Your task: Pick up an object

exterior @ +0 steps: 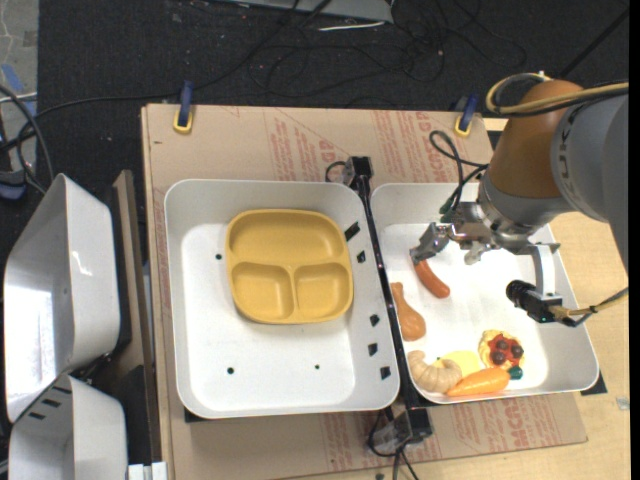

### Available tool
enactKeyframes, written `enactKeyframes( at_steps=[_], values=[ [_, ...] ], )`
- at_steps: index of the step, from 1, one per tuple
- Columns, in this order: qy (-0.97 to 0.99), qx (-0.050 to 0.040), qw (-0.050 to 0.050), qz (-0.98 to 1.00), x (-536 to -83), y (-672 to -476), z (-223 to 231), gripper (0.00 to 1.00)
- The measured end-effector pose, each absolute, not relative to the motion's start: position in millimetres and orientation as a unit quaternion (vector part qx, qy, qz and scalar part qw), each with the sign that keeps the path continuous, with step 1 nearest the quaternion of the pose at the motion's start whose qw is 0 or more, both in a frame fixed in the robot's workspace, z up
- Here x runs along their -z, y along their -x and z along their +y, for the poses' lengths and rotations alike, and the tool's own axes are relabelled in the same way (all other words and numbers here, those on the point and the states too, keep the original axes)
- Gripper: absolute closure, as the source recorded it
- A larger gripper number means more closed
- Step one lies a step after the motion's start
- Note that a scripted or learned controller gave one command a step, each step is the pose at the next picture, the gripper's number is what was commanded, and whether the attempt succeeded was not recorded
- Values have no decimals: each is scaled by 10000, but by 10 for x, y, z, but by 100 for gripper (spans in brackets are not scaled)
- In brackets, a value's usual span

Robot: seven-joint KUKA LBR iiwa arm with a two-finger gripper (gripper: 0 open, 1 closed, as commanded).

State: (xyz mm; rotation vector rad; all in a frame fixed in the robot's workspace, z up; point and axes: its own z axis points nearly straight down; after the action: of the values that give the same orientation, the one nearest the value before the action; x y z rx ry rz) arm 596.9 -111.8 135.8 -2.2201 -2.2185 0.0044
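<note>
My gripper (449, 250) hangs over the back of the right bin (570, 363), its fingers spread apart and open with nothing between them. A red sausage (432, 278) lies on the bin floor just below the left fingertip (427, 247), slanting toward the front right. Further forward rest a tan drumstick (405, 311), a beige shrimp-like piece (435, 372), a yellow slice (461, 360), an orange carrot (480, 381) and a small tart with berries (502, 348). The arm's orange band (528, 138) stands above the gripper.
The left bin (195, 368) holds a yellow divided plate (290, 265). A black divider strip (372, 268) separates the bins. A black fitting with a cable (530, 301) hangs off the wrist over the right bin. A white box (60, 268) stands at far left.
</note>
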Motion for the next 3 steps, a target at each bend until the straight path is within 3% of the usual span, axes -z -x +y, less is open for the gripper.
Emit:
enactKeyframes(
  at_steps=[1, 2, 3],
  values=[
    [7075, -12, 15, -7067, -893, -5962, -1112, 0],
    [7076, 0, 0, -7066, -1021, -5973, -1111, 100],
    [7080, 7, -10, -7062, -1512, -5894, -1162, 100]
  ],
)
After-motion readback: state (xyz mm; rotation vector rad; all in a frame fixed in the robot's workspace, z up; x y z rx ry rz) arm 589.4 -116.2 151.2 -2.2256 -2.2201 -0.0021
